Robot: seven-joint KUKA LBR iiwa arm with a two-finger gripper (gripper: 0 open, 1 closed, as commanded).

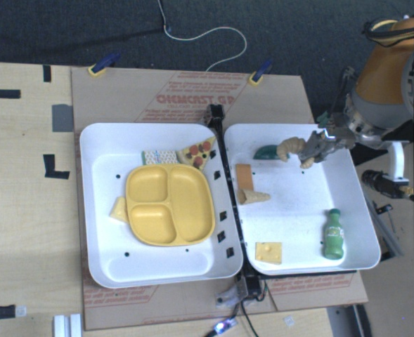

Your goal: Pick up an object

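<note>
The tool [311, 153] hangs over the right bin's [354, 188] far edge, its fingers closed on a tan toy [289, 147], just beside a dark green piece [266, 152]. A green bottle [332, 235] stands by that bin's near right corner.

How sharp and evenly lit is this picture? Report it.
Camera view: even, soft light with faint shadows; the yellow plate and green bottle are fairly sharp; the gripper looks slightly blurred; the white bin rim is bright with mild glare.
</note>
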